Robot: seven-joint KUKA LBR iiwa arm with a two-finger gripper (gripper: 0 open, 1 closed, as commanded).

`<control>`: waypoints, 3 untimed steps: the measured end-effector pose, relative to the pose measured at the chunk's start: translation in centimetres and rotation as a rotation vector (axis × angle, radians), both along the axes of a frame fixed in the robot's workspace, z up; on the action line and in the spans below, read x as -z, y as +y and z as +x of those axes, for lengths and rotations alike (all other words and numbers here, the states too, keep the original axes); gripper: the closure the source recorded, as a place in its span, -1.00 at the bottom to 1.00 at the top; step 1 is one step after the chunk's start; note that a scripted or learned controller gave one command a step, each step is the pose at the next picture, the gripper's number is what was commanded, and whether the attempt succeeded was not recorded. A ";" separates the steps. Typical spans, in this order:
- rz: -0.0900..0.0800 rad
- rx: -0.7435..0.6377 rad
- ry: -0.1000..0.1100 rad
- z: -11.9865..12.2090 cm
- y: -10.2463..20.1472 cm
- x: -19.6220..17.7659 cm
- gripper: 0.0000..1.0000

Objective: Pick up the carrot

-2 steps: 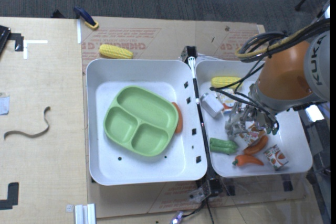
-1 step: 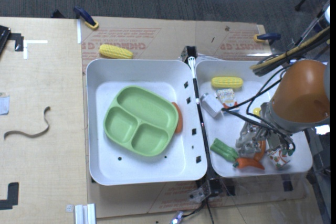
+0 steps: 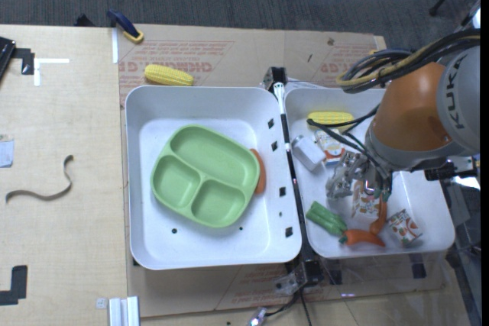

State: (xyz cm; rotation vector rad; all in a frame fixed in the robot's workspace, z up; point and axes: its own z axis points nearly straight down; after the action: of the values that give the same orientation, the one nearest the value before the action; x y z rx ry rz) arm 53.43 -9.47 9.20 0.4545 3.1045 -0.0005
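The carrot (image 3: 364, 238) lies on the floor of the right bin (image 3: 435, 240), just below and slightly to the side of the gripper (image 3: 359, 183), near the bin's front wall. Its long axis runs roughly along that wall, with one end turning up toward the gripper. Which end is the tip I can't tell.

It sits loose, touching a green vegetable (image 3: 326, 219) at one end and a small printed carton (image 3: 403, 227) near the other, so a clean grasp looks crowded. The gripper hangs low over that clutter, apparently placed for a descent, but whether it's spread or closed I cannot tell, and nothing shows between its tips.

Farther off, a green divided plate (image 3: 205, 175) rests in the left bin (image 3: 141, 240).
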 end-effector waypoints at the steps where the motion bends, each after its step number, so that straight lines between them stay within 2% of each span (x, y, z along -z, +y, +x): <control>1: -0.001 -0.071 -0.003 11.3 -0.6 -0.2 -1.00; 2: -0.001 -0.090 0.000 5.2 0.1 -0.1 -1.00; 3: -0.001 0.206 -0.003 11.3 -0.6 -0.6 -1.00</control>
State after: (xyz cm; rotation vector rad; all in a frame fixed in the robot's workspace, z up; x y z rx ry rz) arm 64.74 -10.06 9.76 0.7709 3.0385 -0.0017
